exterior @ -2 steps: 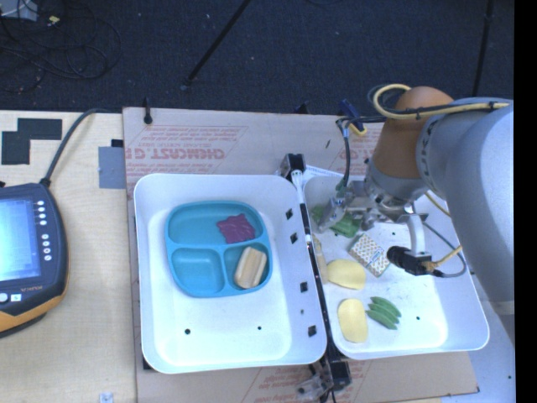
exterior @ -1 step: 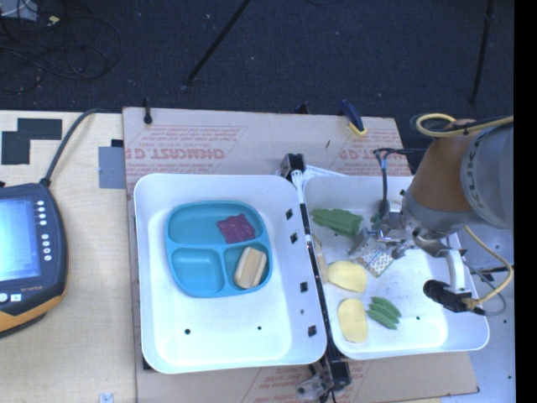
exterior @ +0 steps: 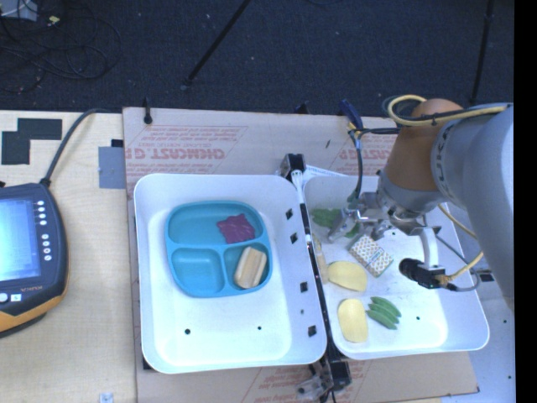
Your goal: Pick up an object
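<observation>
The grey arm [exterior: 470, 154] with its orange band [exterior: 419, 145] is reaching in from the right and hanging over the right bin [exterior: 470, 330], with the gripper [exterior: 367, 222] sitting low near that bin's upper left part. Whether the gripper is spread or pressed together cannot be told, as its tip is lost among dark metal parts. Just below the gripper a checkered block [exterior: 371, 254] is lying tilted. Further below, a pale yellow piece [exterior: 346, 275] is resting, then a second yellow piece [exterior: 353, 320] with a green pea pod [exterior: 384, 312] beside it. Just left of the gripper a green item [exterior: 324, 217] is lying. Well to the left, the left bin [exterior: 159, 326] is bearing a blue divided plate [exterior: 189, 263] carrying a purple item [exterior: 237, 227] and a tan bread-like piece [exterior: 250, 267].
</observation>
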You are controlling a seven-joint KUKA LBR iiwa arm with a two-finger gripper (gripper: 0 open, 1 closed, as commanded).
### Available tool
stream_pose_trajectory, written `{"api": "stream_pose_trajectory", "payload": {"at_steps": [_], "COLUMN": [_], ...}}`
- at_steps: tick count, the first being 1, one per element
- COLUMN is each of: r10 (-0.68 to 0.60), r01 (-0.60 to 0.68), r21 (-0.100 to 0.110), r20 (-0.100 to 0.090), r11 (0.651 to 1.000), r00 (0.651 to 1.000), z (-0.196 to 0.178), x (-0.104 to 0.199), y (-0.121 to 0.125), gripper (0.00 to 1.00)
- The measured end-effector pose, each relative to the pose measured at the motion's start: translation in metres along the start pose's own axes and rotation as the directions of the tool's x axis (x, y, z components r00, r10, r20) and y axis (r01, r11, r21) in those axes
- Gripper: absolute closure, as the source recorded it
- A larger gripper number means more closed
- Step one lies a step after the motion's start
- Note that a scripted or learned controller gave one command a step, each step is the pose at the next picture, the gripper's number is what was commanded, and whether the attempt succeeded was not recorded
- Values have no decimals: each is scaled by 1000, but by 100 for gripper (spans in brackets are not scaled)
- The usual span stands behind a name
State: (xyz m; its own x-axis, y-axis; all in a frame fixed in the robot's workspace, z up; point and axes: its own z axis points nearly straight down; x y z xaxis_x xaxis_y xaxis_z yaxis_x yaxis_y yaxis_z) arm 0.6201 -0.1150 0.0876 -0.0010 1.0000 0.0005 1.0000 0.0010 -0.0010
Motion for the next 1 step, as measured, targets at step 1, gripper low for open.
{"api": "stream_pose_trajectory", "payload": {"at_steps": [1], "r10": [0], "r01": [0], "r21": [1], "r20": [0], "r11": [1000], "r00": [1000], "z": [0], "x": [33], "y": [24], "gripper": [0]}}
